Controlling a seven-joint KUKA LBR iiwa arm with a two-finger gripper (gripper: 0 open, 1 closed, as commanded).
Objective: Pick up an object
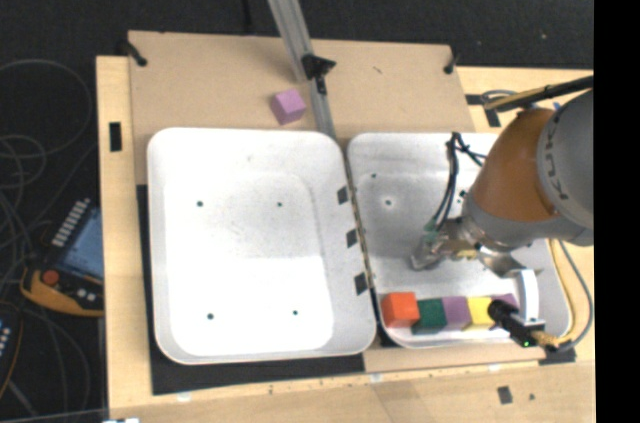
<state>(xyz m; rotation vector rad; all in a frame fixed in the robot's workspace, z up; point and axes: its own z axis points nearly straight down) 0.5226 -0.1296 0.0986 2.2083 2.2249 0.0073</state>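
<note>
Lower right of frame: four blocks stand in a row against the lower wall of the right bin (400, 156). From left to right they are the orange block (401, 308), green block (431, 315), purple block (456, 312) and yellow block (482, 312). Each touches or sits just beside the next. They are small, square-edged and plainly coloured against the white floor. The row's long axis runs left to right, parallel to the wall.

Just above the row in frame, over the bin floor, is the gripper (428, 257). Nothing is seen in its grasp, and whether it is spread or closed cannot be told. The row lies toward the frame's bottom from the gripper. The orange and green blocks appear nearest, one a little left of it and one roughly straight below. A pick would probably call for a short move toward the lower wall. The wall and the touching neighbours leave little room on either side of a block.

The arm (515, 181) enters from the right, above the gripper in frame. The left bin (250, 231) fills the centre left. In the upper centre, a purple cube (289, 106) lies on the bench (200, 81), outside both bins and well apart from the gripper.
</note>
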